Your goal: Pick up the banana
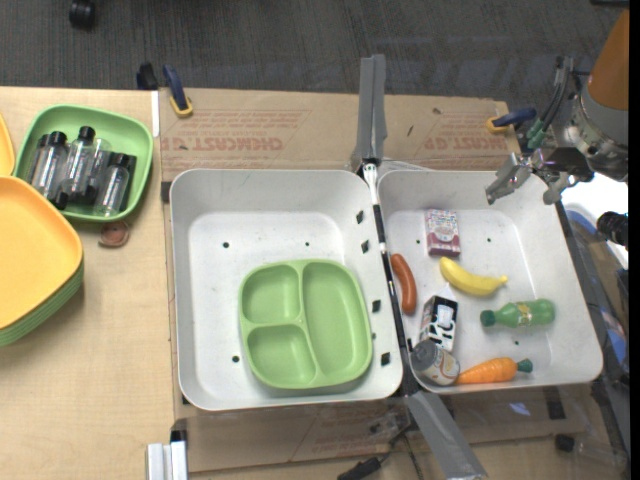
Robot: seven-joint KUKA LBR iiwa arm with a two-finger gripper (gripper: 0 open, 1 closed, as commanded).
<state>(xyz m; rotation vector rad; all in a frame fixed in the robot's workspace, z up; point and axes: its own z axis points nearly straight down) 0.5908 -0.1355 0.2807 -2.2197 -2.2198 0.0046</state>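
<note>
A yellow banana [472, 278] lies in the middle of the right bin [565, 268], just below a small maroon box [442, 232]. My gripper [526, 184] hangs over the bin's far right corner, well above and to the right of the banana. Its two fingers are spread apart with nothing between them.
The right bin also holds a red sausage [404, 280], a black-and-white carton [439, 322], a tin can [434, 362], a carrot [493, 370] and a green bottle [518, 314]. A green divided plate [304, 323] sits in the left bin [200, 268]. Orange plates [35, 263] and a green tray of vials [85, 163] stand at left.
</note>
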